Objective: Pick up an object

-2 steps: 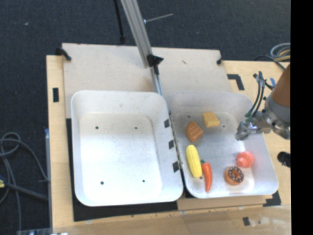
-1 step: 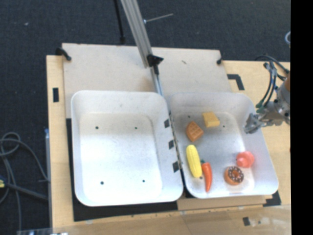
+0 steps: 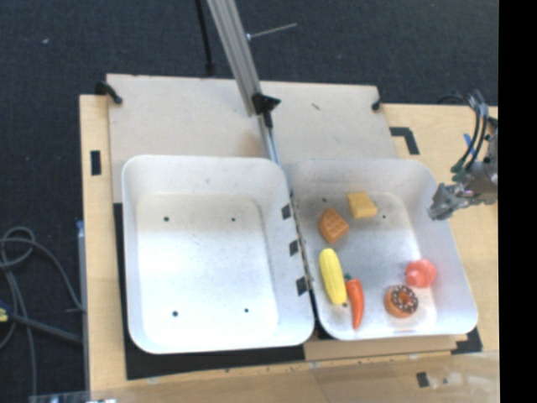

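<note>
While both white bins sit side by side on the bench [image 3: 96, 225], all the objs lie in the right bin [image 3: 436, 183], w/ the left bin [image 3: 210, 250] beside it, their inner rims touching. Gripper [image 3: 442, 204] sits at the right bin's upper-right rim, near the frame's right edge, w/ cables looping above it; it's small and blurred there, so can't tell its state, and nothing visible is in its grasp. Nearest objs to it: a yellow block [image 3: 362, 205] toward the bin's back, and an orange waffle-like piece [image 3: 333, 225] just beside and left of that block, apart from it by a thin gap. Along the bin's left side lies a yellow corn cob [image 3: 332, 275], lengthwise front-to-back, and an orange carrot [image 3: 356, 302] just right of its lower end, touching or nearly so, can't tell which. At the front-right corner: a red round piece [image 3: 421, 272] and, just below-left of it, a brown donut [image 3: 402, 300] w/ dark topping; the two are close, contact unclear. All objs are well apart from the gripper, w/ the red piece and yellow block the closest. A slanted metal rail [image 3: 235, 44] runs from the top of the view down to the gap betw. the bins' back edges. Dark carpet [image 3: 50, 40] surrounds the bench, w/ cables [image 3: 33, 267] at left.
</note>
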Controlling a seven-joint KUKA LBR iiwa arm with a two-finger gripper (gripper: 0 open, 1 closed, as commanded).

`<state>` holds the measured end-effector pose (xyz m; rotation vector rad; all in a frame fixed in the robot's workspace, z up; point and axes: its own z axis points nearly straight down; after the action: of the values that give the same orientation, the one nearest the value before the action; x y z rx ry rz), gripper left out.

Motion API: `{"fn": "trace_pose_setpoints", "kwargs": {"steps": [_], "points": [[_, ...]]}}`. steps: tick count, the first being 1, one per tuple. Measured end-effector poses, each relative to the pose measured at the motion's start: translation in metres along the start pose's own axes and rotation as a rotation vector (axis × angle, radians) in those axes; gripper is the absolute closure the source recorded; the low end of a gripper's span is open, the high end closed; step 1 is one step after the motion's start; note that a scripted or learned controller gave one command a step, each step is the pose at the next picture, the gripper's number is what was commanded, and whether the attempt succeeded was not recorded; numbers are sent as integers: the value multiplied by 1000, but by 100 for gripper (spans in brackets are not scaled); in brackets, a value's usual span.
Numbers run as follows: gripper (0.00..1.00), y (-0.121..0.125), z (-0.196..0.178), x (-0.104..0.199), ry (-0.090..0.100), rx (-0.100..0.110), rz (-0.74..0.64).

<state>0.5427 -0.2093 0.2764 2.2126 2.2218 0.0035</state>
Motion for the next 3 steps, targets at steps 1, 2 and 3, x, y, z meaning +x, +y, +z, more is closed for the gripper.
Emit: {"fn": "trace_pose_setpoints", "kwargs": {"steps": [1, 2, 3], "points": [[100, 20, -4, 54, 2, 2, -3], [100, 38, -7, 104, 2, 3, -2], [100, 54, -8, 152, 2, 3, -2]]}}
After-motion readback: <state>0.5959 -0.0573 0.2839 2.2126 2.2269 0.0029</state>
